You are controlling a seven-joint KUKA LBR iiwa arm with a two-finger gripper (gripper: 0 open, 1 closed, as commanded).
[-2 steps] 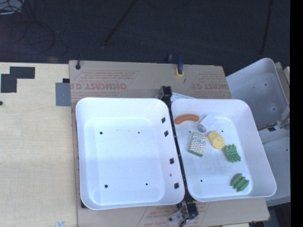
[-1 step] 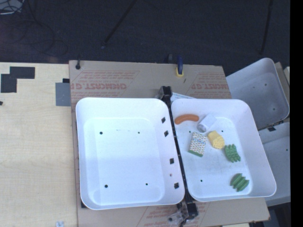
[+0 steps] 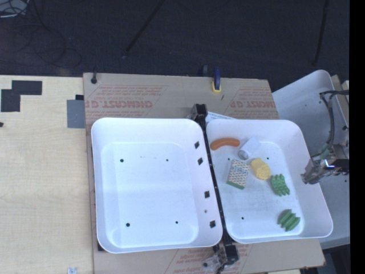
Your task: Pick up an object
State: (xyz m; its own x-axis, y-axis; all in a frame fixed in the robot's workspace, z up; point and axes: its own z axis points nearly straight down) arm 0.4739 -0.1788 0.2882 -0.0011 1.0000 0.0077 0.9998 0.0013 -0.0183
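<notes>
I see the gripper just outside the right bin, over its right rim; I cannot tell how it is set. Inside that bin lie 6 objects: an orange sausage at the back, a grey cylinder, a patterned block, a yellow piece and 2 green pieces nearer the gripper's side.
</notes>
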